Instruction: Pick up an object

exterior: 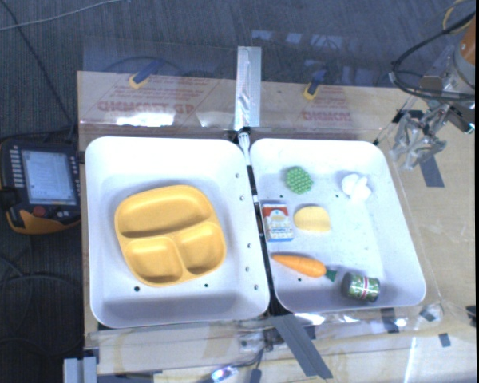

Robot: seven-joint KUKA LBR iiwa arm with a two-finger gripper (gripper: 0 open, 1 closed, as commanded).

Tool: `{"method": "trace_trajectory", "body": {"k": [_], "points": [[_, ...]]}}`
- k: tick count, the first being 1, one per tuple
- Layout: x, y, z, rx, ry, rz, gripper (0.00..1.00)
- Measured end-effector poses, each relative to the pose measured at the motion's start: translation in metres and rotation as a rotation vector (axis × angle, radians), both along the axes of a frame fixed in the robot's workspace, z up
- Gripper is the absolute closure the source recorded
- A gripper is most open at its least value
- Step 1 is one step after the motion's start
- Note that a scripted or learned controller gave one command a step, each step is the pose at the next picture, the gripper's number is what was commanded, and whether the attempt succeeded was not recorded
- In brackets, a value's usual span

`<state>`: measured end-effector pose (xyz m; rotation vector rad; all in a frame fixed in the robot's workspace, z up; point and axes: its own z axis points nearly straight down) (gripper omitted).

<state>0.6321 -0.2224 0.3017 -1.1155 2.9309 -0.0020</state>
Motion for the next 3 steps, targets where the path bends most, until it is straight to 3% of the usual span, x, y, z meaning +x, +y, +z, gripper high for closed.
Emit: {"method": "trace_trajectory", "body": {"k": [1,2,3], "points": [[-0.002,0.001,-0.008,0.000,0.002,0.294,1.00],[0.035,0.024,-0.011,0.001,-0.001,0.543,1.00],[0.037,0.001,0.008,-0.001,-0.002,0.886,1.00]]}}
